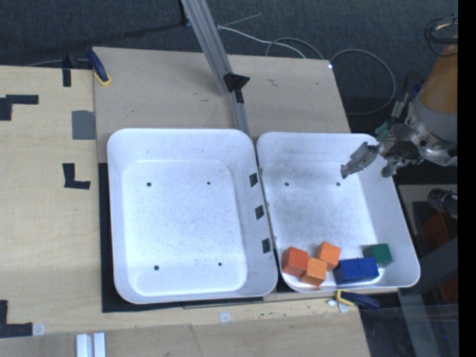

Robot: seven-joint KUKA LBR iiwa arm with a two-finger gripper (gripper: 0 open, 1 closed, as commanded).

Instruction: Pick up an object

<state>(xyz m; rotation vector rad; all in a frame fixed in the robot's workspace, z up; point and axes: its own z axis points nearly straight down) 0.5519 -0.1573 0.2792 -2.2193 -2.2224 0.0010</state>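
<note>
Along the near wall of the right bin [387,199] the blocks crowd together: three orange blocks [312,262] bunched and touching, a blue block [356,271] just to their right against the rim, and a green block [380,253] behind the blue one, near the corner. Everything else on that bin's floor is bare speckled white, so open room stretches from the blocks back to the far wall.

The gripper [369,163] hangs over the far right part of this bin, close to its right rim and well apart from the blocks. Its two fingers are spread, one pointing toward the bin's middle and the other nearer the rim, with nothing between them. The grey arm [435,129] enters across the right edge.

The left bin [119,199] sits beside it, their inner rims touching, with small dark clips [259,211] along the seam. A grey metal post [212,43] slants up from behind that seam. No writing or labels can be read anywhere.
</note>
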